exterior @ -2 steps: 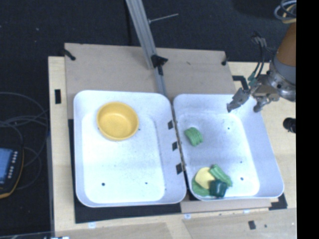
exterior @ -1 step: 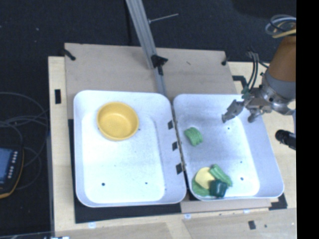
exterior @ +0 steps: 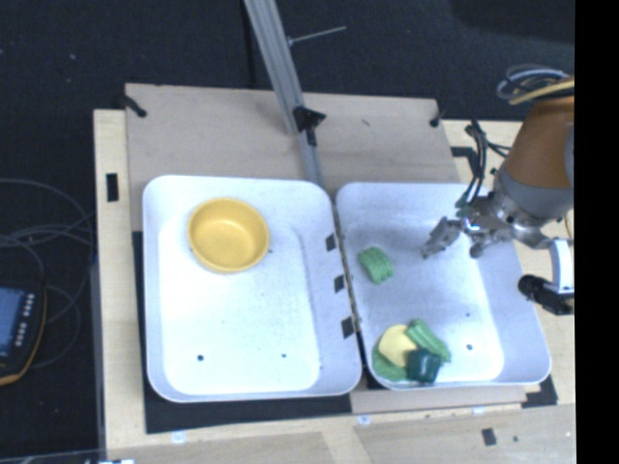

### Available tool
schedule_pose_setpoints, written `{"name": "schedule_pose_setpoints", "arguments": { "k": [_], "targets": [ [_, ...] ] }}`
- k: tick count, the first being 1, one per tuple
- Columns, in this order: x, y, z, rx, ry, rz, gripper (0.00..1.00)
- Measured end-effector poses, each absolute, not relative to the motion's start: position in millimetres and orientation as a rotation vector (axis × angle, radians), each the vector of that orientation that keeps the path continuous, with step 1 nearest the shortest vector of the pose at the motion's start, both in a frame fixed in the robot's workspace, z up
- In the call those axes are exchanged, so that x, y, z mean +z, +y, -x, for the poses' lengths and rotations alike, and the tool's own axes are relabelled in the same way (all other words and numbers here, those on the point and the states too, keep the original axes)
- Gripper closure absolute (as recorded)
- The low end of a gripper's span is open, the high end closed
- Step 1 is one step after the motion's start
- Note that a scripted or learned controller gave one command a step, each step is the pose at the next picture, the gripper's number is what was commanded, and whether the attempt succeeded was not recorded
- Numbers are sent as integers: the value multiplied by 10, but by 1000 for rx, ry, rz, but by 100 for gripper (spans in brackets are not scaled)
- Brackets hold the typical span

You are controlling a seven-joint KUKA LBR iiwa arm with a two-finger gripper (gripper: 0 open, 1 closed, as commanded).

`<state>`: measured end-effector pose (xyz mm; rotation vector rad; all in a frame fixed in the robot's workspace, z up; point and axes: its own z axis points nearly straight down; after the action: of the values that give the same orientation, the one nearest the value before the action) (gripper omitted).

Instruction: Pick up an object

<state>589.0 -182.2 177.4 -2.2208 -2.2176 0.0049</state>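
My gripper [exterior: 456, 241] hangs over the upper right part of the right bin [exterior: 503, 356], its two fingers spread apart with nothing between them. A small light green object [exterior: 375, 265] lies in that bin to the gripper's left, apart from it. At the bin's near edge sits a cluster: a yellow piece [exterior: 394, 340], a green piece [exterior: 427, 337] and a dark teal block [exterior: 422, 365], all touching. A yellow bowl [exterior: 228, 235] rests in the upper part of the left bin [exterior: 242, 346].
A grey metal pole [exterior: 280, 66] slants down from the top to the gap between the bins. Cables and a handheld device [exterior: 14, 332] lie off the bench at the left. The arm's orange band [exterior: 544, 148] is at the right edge.
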Motion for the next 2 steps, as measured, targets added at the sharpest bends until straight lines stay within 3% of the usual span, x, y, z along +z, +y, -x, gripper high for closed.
{"name": "schedule_pose_setpoints", "arguments": {
  "k": [1,2],
  "targets": [
    [1344,-1847,-5838,4,-2219,2221,0],
    [1472,-1847,-5853,-3,-2221,2224,100]
  ]
}}
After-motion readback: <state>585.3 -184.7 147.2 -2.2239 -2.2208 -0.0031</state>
